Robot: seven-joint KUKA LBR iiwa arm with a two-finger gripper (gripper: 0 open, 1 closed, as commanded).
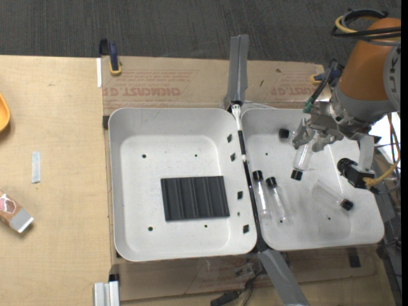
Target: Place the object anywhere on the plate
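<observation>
1. While the arm (370, 62) reaches in over the right bin (363, 234), its claw (310, 140) grips a clear vial (301, 160) with a dark cap, tilted and lifted above the bin floor.
2. Dark ribbed plate (194, 197) lies flat in the left bin (127, 171), well apart from the vial.
3. Three more vials (269, 196) lie in the right bin.
4. Both bins sit side by side on the desk (51, 107).

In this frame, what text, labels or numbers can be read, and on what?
"CHEMCAST GP": red print, upside down, on the brown cardboard sheet behind the left bin; letters are blurred, so the reading is uncertain.
A second red print on the same sheet behind the right bin: too blurred to read.
</observation>
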